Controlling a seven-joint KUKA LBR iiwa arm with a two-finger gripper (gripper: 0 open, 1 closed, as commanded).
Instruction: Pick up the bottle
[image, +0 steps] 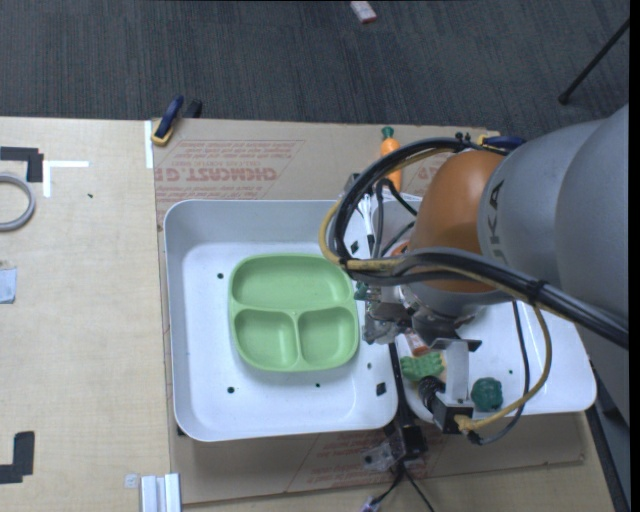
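In the camera view we see the grey arm with its orange band (455, 215) reaching in from the right and hanging over the seam between the two shallow white bins, black and yellow cables looping around its wrist. The gripper (392, 322) sits low at the left bin's right wall (378, 385); it is too hidden by the wrist and cables for us to judge.

In the left white bin (200, 300) lies a pale green three-compartment plastic tray (293, 312), flat, its right edge just beside the gripper.

In the right white bin (560, 380), near the arm, we see a small leafy green toy (421, 366) and a dark green rounded object (487, 392).

We cannot pick out the bottle. A small orange item (389, 150) shows at the far edge of the bins, partly covered; we cannot tell what it is.
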